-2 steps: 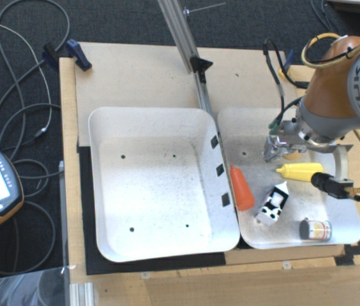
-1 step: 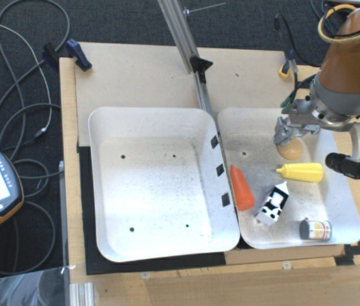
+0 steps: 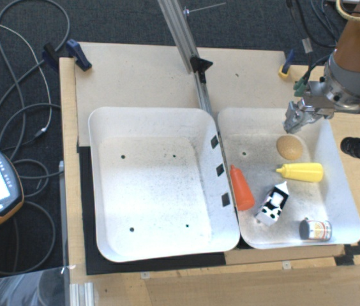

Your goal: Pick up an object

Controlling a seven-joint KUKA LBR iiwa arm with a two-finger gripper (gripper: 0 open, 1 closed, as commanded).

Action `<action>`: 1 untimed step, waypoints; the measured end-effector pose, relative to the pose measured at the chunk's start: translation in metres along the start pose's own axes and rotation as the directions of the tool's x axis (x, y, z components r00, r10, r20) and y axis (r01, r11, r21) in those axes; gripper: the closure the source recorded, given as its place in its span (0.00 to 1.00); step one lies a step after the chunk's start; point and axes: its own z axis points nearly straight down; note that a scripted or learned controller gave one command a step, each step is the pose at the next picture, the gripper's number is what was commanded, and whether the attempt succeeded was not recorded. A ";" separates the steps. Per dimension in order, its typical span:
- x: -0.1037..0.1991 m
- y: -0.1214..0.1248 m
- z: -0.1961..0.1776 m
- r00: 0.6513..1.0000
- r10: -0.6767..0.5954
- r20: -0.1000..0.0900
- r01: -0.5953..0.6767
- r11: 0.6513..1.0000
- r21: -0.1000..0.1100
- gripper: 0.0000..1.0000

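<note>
The gripper (image 3: 295, 121) hangs over the far right corner of the right bin (image 3: 333, 171), just above a tan round object (image 3: 289, 147); whether its fingers are spread or closed I cannot tell. Near that object lies a yellow bottle (image 3: 301, 171), with a black-and-white carton (image 3: 272, 204), an orange carrot-shaped piece (image 3: 241, 187) (against the bin's left wall) and a small can (image 3: 315, 229) by the near edge. The left bin (image 3: 103, 171) offers open floor.
</note>
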 end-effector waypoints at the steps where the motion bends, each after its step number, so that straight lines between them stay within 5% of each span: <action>1: 0.045 0.013 0.020 1.000 -0.003 -0.004 0.003 1.000 0.011 1.00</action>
